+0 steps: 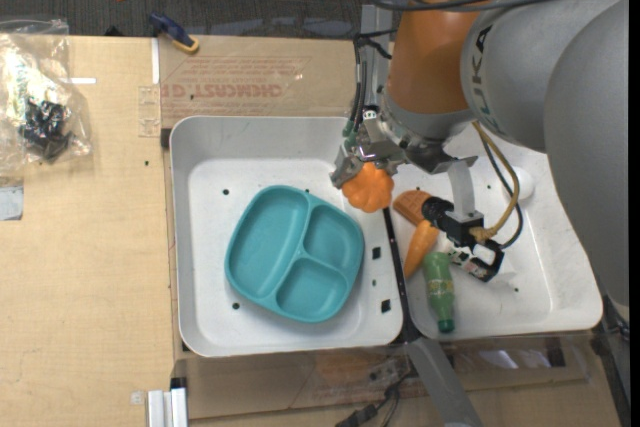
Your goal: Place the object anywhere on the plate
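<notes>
End effector looks clamped on the orange, just right of the plate. I'd shift left over a compartment, then drop low.

Grey KUKA arm with orange wrist band reaching in from the right; two-finger gripper pointing downward, fingers closed around a rounded orange object.

Round orange object sits just past upper-right rim of teal three-compartment plate, which lies flat in left bin.
</notes>
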`<state>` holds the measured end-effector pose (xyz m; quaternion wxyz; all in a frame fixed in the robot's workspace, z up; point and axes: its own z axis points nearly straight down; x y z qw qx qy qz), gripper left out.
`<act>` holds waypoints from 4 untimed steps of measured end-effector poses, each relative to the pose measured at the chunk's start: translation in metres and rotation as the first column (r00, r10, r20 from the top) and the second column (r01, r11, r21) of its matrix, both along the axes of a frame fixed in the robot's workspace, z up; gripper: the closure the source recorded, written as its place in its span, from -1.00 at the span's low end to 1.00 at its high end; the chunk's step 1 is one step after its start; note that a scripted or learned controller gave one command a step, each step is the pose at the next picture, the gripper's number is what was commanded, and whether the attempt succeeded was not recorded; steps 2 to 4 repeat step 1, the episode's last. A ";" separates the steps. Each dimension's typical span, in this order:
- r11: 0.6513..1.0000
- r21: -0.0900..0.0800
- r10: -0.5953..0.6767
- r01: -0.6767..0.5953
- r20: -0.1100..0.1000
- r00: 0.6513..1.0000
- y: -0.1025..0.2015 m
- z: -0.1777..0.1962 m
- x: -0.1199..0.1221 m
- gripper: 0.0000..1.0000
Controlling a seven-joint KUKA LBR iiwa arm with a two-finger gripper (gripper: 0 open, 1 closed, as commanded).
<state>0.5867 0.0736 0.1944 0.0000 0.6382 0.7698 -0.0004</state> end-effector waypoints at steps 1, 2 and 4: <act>1.000 0.000 -0.001 0.001 0.000 1.000 -0.001 0.000 0.000 -1.00; 1.000 0.000 -0.001 0.001 0.000 1.000 -0.001 0.000 0.000 -1.00; 1.000 0.000 -0.001 0.001 0.000 1.000 -0.001 0.000 0.000 -1.00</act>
